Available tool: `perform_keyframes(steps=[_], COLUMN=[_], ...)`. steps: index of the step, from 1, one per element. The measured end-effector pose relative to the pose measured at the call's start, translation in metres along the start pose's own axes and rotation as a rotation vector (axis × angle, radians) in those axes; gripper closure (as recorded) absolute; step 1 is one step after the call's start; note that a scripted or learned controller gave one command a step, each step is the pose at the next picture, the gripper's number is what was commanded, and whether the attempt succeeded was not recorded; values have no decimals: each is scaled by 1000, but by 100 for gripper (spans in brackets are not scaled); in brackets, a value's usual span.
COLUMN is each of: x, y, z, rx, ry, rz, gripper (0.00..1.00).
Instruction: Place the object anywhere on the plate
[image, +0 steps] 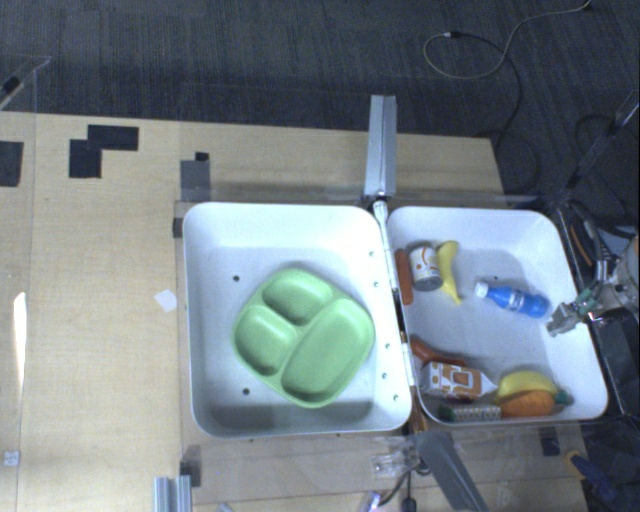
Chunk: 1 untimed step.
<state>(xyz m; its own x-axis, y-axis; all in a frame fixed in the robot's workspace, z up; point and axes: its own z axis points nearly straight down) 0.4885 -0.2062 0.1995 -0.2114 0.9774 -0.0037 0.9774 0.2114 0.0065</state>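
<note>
one green plate (305, 335) in left bin (205, 300) | right bin (560, 245): one can (426, 268), one banana (450, 270), one blue bottle (512, 299) | gripper (563, 319) at right rim, grip unclear

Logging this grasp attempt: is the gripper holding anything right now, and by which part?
It cannot be told. The gripper sits at the right bin's right rim, too small to read. The blue bottle lies just left of it, on the bin floor.
</note>
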Motion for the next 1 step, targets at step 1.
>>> perform_keyframes(steps=[1], x=[35], y=[95], z=[-63], rx=[0], ry=[1], rz=[-172], gripper=[100])
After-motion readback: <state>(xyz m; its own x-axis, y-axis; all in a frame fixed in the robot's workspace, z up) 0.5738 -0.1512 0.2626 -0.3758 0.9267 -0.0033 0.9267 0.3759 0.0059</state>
